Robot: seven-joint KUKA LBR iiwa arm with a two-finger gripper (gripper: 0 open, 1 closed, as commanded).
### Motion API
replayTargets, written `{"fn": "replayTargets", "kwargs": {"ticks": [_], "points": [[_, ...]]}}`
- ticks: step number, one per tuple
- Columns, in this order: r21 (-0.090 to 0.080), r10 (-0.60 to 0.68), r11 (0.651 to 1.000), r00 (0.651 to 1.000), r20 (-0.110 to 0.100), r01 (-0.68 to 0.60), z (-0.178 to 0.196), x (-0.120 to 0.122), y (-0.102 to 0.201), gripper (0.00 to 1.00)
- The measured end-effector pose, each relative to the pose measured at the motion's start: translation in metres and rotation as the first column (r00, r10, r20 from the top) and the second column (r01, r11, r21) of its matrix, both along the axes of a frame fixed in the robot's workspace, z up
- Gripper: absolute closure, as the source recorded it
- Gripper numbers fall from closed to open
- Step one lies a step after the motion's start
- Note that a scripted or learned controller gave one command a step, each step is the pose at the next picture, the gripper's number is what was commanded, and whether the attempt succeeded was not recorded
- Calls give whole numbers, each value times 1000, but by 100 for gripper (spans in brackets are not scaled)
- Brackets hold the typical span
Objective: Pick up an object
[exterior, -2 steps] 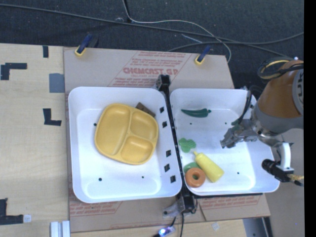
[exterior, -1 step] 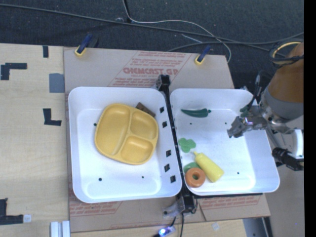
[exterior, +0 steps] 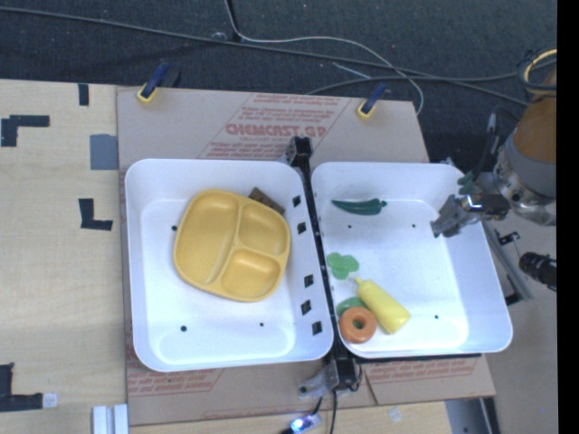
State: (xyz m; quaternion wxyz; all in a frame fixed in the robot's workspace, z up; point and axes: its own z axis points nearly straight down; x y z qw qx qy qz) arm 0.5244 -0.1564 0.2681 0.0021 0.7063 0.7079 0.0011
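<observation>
The dark claw point(exterior: 450, 221) hangs above the right edge of the right-hand shallow white bin point(exterior: 470, 328), holding nothing; whether it is released or clenched cannot be told. A sensible target is the yellow plastic bottle-shaped toy point(exterior: 383, 305), lying slantwise near the bin's front left, touching an orange ring-shaped doughnut toy point(exterior: 359, 325). The claw should straddle its narrow width, clear of the doughnut.

Both white bins point(exterior: 145, 269) present smooth, glossy plastic. The yellow divided tray point(exterior: 232, 244) at centre left appears as matt plastic. The board point(exterior: 271, 125) beneath looks like plain brown cardboard, and the floor point(exterior: 109, 25) along the top of the frame like rough dark carpet.
</observation>
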Motion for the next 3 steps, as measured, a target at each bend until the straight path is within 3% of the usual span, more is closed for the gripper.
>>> {"fn": "replayTargets", "kwargs": {"ticks": [3], "points": [[1,3,1000,1000,-6,-3,-22,42,152,100]]}}
